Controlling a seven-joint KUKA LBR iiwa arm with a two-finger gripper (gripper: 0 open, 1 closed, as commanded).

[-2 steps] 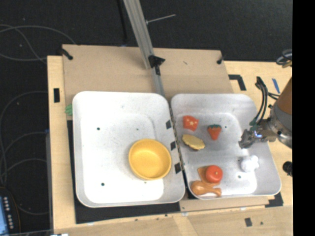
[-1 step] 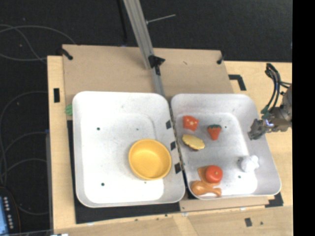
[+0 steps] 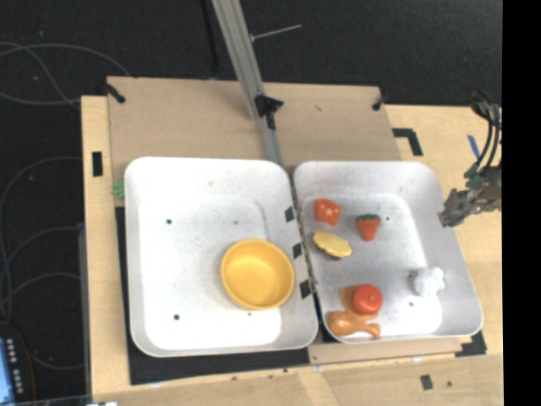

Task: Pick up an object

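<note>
The right bin [image 3: 397, 176] holds several small toy foods: a red piece [image 3: 327, 211], a strawberry [image 3: 368, 226], a yellow pastry-like piece [image 3: 332, 244], a red tomato [image 3: 366, 298], a brown pear-like piece [image 3: 351, 324] and a small white object [image 3: 428, 281]. A yellow bowl [image 3: 257, 273] sits in the left bin [image 3: 169, 193]. My gripper [image 3: 461, 206] hangs at the right bin's right rim, apart from all the objects, with nothing seen in it.
A grey metal pole [image 3: 241, 49] slants down from the top to the seam between the bins. Both bins rest on a tan board [image 3: 211, 117]. Cables lie on the dark floor at the left.
</note>
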